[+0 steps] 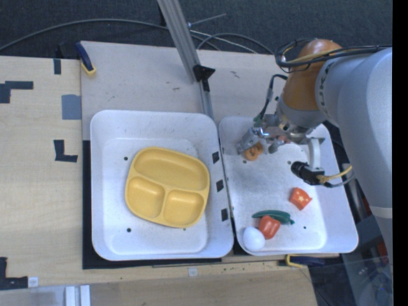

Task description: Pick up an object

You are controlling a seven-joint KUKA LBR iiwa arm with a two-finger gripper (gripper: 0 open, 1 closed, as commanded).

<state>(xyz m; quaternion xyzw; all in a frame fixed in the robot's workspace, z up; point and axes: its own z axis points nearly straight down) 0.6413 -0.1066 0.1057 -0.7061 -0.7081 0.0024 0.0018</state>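
My gripper [252, 146] hangs over the upper left part of the right bin [338, 234]. A small orange object [254, 152] sits between its fingertips, and the fingers look shut on it. Lower in the same bin lie an orange-red block [300, 198], a red pepper [269, 227] with a green stem [275, 215], and a white ball [254, 238] near the front left corner.
A yellow divided plate [167, 187] lies in the left bin [102, 171]. A grey pole [185, 37] slants down to the wall between the bins. The arm's grey body and orange band [306, 75] cover the right bin's far right corner.
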